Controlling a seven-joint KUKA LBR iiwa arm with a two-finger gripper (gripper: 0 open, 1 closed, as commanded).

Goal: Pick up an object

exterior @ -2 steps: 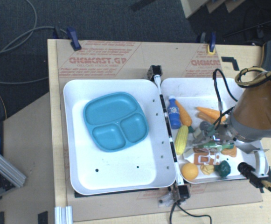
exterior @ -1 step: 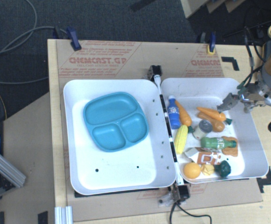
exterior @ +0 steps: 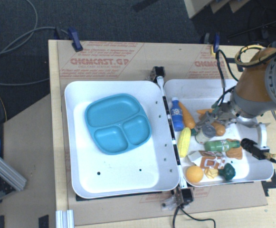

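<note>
Camera view, inventory. Left bin [exterior: 76, 127]: blue divided plate [exterior: 118, 123], centre-left of frame. Right bin [exterior: 266, 175]: blue bottle [exterior: 176, 116], carrot [exterior: 186, 118], corn cob [exterior: 184, 142], green bottle [exterior: 218, 146], orange [exterior: 194, 174], misc. toy food. Gripper [exterior: 209, 123] low among items at right-centre; finger state can't tell.

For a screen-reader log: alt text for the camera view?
A grey-and-orange robot arm's gripper reaches into the right white bin of toy food; the left white bin holds a blue divided plastic plate.
</note>
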